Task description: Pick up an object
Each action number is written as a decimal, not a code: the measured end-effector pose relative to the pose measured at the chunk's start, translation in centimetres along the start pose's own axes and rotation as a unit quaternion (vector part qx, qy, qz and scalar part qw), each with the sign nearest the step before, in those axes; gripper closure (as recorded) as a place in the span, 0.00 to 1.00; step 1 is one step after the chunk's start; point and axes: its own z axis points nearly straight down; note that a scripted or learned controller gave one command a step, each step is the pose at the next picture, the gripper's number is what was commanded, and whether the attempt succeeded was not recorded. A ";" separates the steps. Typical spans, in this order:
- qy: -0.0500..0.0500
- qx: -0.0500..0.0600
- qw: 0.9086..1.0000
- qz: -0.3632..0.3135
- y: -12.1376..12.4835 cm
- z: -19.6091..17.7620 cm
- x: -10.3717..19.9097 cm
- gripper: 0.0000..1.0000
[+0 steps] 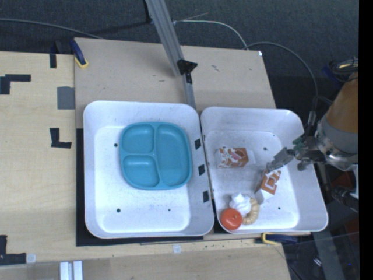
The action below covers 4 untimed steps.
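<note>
A: Two shallow white bins are seen side by side on the pale wooden desk (134, 80). In the left bin (99, 214) a turquoise plastic plate with three compartments (156, 155) is lying flat. In the right bin (303, 214), four candidates are noted: a small flat packet printed red and white (233, 157) near the middle, an orange-and-white carton (270, 182) tilted to its right, and, at the near wall, a round red-orange fruit-like object (231, 219) touching a white-and-tan lumpy toy (245, 205).

B: Gripper position?

A: The two-finger gripper (278, 160) is placed over the right bin, reaching in from the right, its tip just above the upper end of the orange-and-white carton. Whether the fingers are spread or pressed together cannot be told; they are seen as one dark, slanted shape. Nothing is seen between them, so no grasp is recorded.

B: Risks from here?

A: The carton is judged the likeliest target. Because it lies tilted, it may be struck on one corner only and pushed aside rather than pinched. If nudged toward the near wall, it could be driven against the toy. A flat packet may also offer too little height to be caught.
</note>
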 end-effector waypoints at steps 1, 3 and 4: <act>0.000 0.000 1.000 0.000 0.0 0.0 0.0 0.00; 0.000 0.003 1.000 0.000 0.5 11.5 0.5 0.00; -0.001 -0.001 1.000 0.001 0.5 11.6 0.5 0.00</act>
